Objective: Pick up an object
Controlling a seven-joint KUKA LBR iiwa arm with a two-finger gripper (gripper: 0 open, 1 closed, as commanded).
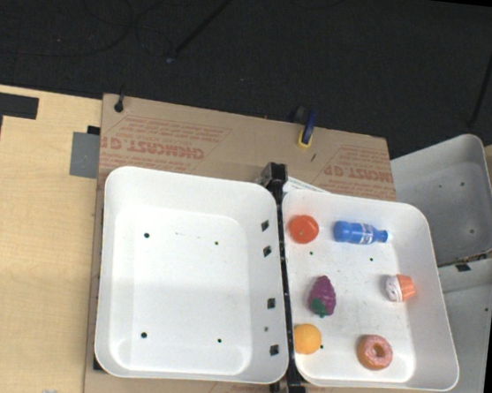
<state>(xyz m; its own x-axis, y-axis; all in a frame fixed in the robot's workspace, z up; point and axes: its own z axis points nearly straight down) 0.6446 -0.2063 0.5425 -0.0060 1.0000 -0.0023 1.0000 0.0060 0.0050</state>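
Behind bins (435, 250), cardboard (234, 150) print reads blurred.

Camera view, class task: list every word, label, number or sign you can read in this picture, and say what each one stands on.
"CHEMCREST", printed in red and upside down on the cardboard sheet behind the left bin.
The same red print on the cardboard behind the right bin: partly cut off, not fully readable.
Red print on the cardboard's front edge: too small to read.
Blue bottle: no readable label.
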